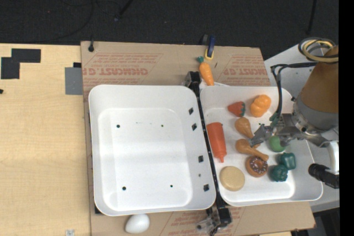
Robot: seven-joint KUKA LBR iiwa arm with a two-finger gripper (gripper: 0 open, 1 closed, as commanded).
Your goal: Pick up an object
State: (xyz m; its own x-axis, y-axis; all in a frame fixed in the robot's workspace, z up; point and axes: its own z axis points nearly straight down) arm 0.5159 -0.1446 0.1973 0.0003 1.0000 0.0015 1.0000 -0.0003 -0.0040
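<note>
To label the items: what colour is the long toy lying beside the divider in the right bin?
Orange-red, as the camera view shows: the long toy.

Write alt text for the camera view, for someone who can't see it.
A grey arm reaches from the right, its gripper low over toy food in the right bin: an orange fruit, a green ball, a donut. A carrot and a white egg lie outside the bins.

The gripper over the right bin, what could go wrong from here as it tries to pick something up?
1. Crowding: the gripper sits among the round green toy fruit, tan pear-shaped toy and brown drumstick-shaped toy, so it may nudge neighbours or grab two.
2. The round green fruit could roll off toward the dark green toy pieces.
</note>
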